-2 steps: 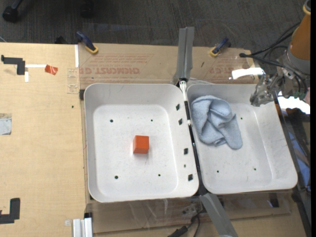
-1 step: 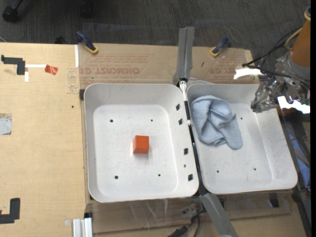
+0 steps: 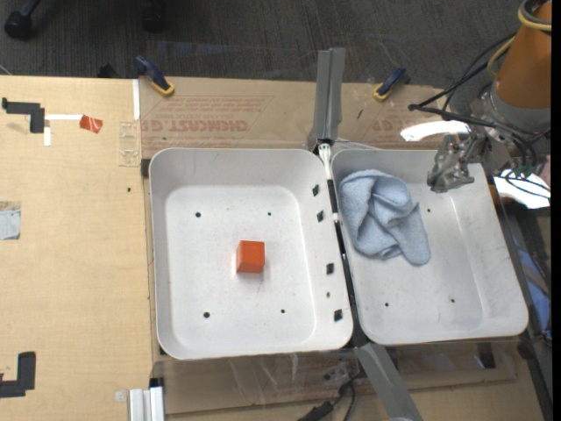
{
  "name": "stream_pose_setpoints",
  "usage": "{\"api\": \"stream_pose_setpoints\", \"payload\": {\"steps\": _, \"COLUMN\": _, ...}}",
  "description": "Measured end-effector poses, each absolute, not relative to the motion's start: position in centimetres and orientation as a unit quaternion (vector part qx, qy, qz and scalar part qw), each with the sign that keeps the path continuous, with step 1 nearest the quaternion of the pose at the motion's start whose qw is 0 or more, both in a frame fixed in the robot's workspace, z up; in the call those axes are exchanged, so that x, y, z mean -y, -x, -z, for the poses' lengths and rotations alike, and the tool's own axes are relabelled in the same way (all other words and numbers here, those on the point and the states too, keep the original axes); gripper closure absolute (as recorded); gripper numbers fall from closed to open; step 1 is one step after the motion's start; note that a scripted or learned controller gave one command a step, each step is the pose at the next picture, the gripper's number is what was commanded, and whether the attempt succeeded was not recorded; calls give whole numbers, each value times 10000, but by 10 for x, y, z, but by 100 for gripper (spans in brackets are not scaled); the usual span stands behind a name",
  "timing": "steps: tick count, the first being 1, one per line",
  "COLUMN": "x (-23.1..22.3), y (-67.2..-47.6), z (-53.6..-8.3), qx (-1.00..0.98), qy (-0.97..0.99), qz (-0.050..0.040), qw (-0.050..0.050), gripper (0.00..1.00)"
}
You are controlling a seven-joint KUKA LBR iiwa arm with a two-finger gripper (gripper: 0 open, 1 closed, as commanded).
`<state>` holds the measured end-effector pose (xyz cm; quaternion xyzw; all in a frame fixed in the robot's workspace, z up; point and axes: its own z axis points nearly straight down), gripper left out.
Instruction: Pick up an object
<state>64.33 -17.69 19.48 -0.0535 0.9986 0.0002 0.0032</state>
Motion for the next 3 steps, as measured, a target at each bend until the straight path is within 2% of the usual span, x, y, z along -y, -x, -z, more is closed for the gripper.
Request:
{"api": "stream_pose_setpoints", "payload": {"steps": 1, "x": 196, "y": -650, "z": -94, "qx": -9973, "qy": 734, "qz": 2, "qw": 35, "gripper": 100}}
{"api": "stream_pose_setpoints", "payload": {"steps": 2, "x": 212, "y": -661, "z": -94, "qx": -9941, "qy": 1085, "qz": 8, "qw": 44, "gripper": 100}}
{"api": "stream_pose_setpoints", "payload": {"steps": 3, "x": 214, "y": -650, "z": -94, "qx": -9918, "qy": 1275, "qz": 5, "qw": 30, "gripper": 100}}
